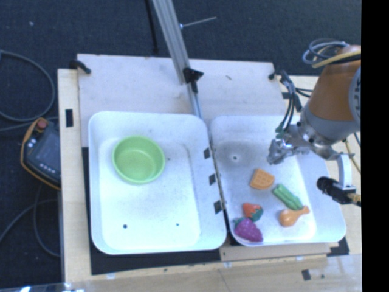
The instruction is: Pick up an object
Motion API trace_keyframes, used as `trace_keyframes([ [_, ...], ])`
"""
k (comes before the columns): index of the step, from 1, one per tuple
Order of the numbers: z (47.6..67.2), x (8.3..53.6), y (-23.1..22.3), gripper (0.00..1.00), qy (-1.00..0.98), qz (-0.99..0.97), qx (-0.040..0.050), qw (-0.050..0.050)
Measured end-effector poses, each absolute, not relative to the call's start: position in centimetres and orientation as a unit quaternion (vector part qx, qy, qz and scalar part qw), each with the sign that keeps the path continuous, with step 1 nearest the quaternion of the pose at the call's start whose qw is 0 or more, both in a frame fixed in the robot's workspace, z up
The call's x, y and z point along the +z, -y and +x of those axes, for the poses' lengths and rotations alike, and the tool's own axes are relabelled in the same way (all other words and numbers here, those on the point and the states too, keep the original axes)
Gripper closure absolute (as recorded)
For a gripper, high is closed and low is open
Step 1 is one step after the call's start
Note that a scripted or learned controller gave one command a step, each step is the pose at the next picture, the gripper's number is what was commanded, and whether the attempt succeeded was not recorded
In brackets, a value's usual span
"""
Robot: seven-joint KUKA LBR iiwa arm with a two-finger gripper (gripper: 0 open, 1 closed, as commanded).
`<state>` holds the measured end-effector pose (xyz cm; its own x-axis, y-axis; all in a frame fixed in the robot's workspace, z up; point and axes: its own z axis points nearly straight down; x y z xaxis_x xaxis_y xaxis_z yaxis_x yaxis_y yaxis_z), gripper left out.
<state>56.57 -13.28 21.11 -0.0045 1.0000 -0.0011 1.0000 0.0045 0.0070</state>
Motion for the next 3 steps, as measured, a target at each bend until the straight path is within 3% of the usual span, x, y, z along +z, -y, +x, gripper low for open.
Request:
trace_keyframes([
  [1, 56.8, 26.6, 13.4, 1.0, -0.709, 0.706, 0.0023, 0.004],
  [3, 62.3, 25.0, 2.9, 1.0, -0.709, 0.705, 0.0004, 0.001],
])
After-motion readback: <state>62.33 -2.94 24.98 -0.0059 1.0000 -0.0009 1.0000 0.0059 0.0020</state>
